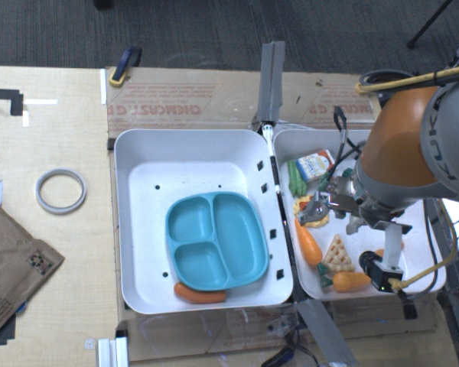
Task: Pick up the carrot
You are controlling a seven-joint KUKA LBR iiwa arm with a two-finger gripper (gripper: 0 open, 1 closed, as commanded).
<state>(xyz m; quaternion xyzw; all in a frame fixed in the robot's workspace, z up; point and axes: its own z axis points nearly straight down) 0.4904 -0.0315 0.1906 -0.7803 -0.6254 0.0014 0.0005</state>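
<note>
An orange carrot (350,281) with a small green stub at its left end lies near the front edge of the right bin (436,277). A second orange tapered piece (308,245) lies to its upper left, close to the bin's left wall. My gripper (318,208) hangs low over the left half of the right bin, just above that tapered piece and well behind the carrot. A small yellow and red item (315,220) sits directly under the gripper. The arm's orange band (398,140) covers the bin's far right part.
A tan triangular cracker (337,252) lies between the two orange pieces. A small carton (315,164) and a green item (296,180) lie at the bin's back left. The left bin (138,205) holds a blue divided tray (216,240) and a sausage (200,293).
</note>
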